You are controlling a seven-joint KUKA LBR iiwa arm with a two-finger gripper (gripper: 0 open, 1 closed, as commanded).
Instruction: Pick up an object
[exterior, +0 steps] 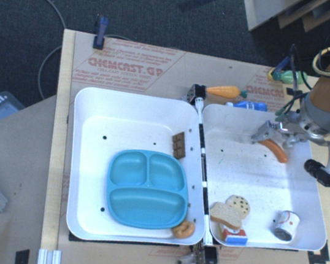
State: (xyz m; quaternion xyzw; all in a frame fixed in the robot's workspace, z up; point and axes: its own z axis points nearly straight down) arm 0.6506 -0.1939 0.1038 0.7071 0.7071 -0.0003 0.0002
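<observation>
My gripper (268,135) hangs low over the far part of the right bin (251,176), its grey wrist and orange band reaching in from the right. An orange sausage-shaped toy (276,151) lies right at the gripper's tip, slanting down to the right; whether it is touching or held is not clear. Nearer the front of the same bin lie a bread slice (227,215), a spotted cookie (239,203), a small red and blue box (236,236) and a white cup (286,226) on its side.
The left bin (82,146) holds a blue divided plate (146,189), a brown chocolate piece (179,144) by the dividing wall and a pretzel-like bit (184,229) at the front corner. A toy carrot (224,91) and a blue item (253,105) lie behind the bins.
</observation>
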